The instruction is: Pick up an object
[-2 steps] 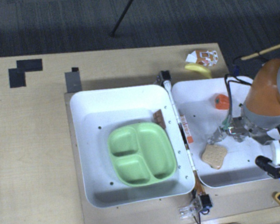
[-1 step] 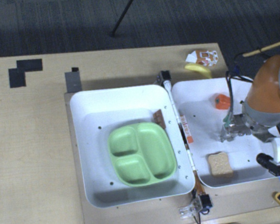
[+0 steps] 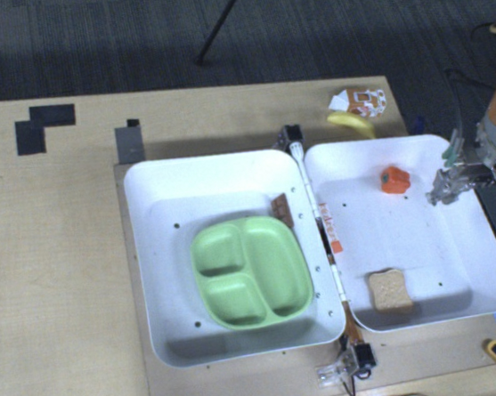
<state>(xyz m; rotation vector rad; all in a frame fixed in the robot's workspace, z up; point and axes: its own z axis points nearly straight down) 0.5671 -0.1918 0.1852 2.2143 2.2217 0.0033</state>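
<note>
A small orange object (image 3: 395,180) lies near the far side of the right bin (image 3: 469,246). A tan square sponge-like block (image 3: 389,290) rests near that bin's front edge. In the left bin (image 3: 150,276) sits a green divided plate (image 3: 251,271), with a small brown piece (image 3: 280,207) at its far right corner. My gripper (image 3: 444,188) hangs at the right bin's right rim, to the right of the orange object and apart from it. Nothing shows between its fingers.
A yellow item and a small patterned packet (image 3: 358,107) lie on the bench behind the right bin. Black tape marks sit at the bench's far left. Cables and clips gather at the front between the bins. An orange-labelled strip (image 3: 333,236) lies along the divider.
</note>
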